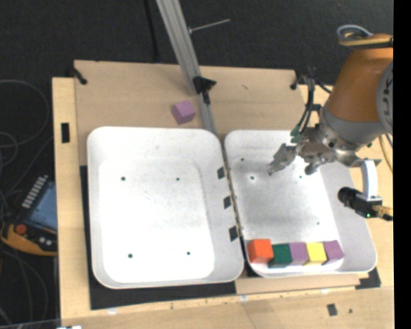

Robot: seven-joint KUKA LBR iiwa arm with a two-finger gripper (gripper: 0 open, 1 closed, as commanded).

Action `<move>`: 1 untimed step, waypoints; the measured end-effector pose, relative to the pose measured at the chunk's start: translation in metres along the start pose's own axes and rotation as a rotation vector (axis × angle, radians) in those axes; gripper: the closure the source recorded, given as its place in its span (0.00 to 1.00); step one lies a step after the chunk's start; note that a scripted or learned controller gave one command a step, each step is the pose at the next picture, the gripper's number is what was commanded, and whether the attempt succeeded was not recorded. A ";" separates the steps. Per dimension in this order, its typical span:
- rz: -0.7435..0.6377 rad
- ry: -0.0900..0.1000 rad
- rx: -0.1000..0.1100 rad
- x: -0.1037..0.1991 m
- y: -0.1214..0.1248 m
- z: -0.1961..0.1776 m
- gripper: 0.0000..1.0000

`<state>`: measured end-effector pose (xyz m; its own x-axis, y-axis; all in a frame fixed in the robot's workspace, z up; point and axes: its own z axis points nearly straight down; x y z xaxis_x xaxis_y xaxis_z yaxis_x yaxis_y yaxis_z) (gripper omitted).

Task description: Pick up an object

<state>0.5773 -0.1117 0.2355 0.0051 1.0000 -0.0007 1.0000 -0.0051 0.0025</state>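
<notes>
you'll see the two-finger gripper (296, 160) hovering over the far half of the right shallow white bin (342, 184), fingers spread apart and gripping nothing. five small blocks line that bin's near edge: orange (261, 249), green (281, 254), purple (299, 252), yellow (317, 252), purple (333, 249). another small purple cube (183, 112) sits on the bench beyond the left white bin (99, 184).

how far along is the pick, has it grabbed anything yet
Nothing looks picked yet. The gripper hangs over the upper part of the right bin with no object between its fingers. The five blocks, orange, green, purple, yellow and purple, sit in a row along the bin's near edge. Left: reach one, close, lift.
</notes>
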 end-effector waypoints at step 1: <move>-0.009 -0.002 -0.008 0.013 -0.013 -0.174 0.00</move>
<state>0.5641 -0.0981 0.4091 -0.0039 1.0000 -0.0024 0.9999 0.0039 0.0108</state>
